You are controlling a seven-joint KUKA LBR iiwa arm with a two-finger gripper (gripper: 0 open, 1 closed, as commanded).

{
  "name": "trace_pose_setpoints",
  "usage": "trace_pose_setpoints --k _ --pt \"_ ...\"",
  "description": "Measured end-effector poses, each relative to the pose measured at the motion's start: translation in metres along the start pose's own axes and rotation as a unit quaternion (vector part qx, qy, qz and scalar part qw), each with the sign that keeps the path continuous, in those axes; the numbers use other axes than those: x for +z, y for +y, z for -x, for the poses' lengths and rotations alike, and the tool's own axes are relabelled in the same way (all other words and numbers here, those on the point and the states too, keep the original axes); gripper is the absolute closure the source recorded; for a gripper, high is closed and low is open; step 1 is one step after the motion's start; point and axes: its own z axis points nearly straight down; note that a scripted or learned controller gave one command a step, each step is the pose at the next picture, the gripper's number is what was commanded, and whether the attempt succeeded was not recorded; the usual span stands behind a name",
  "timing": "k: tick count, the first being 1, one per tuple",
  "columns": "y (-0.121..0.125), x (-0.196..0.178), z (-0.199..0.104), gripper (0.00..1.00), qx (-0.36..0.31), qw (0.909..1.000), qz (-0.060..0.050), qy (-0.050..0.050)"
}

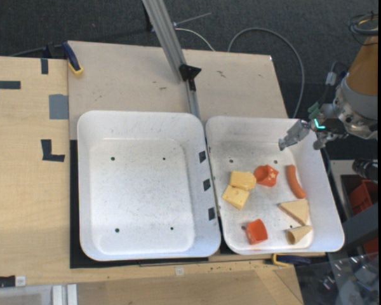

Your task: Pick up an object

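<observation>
While the gripper is being held over the rt bin's far edge, jaw state can't be told; a sausage is lying nearby.

No readable text, label, brand, number or sign anywhere on the bench, the bins or the arm.
</observation>
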Motion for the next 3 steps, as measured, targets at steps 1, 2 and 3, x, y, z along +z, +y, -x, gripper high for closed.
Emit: trace_pose_setpoints --k 1,2,3 --pt "0.001 -0.002 0.0 0.0 -0.001 1.0 0.002 -0.001" --pt "0.008 0.049 -0.007 0.0 -0.001 1.0 -0.001 0.0" --pt "0.011 0.094 -0.011 0.0 0.0 1.0 -0.001 0.0"
